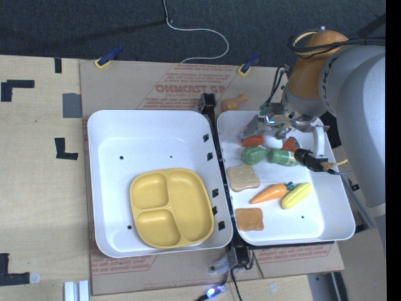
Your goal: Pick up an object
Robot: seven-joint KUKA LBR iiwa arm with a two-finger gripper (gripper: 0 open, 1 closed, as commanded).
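Over the right bin (332, 227), the gripper (270, 123) hung low near a red toy (253, 141) and green toy (254, 155); couldn't tell its grip, w/ nothing seen in it. Carrot (269, 194), corn (296, 195), bread (242, 177) lay untouched. Pick-up not yet done.

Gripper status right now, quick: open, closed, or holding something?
Gripper: cannot be told; it sits low in the right bin by the red and green toy foods.
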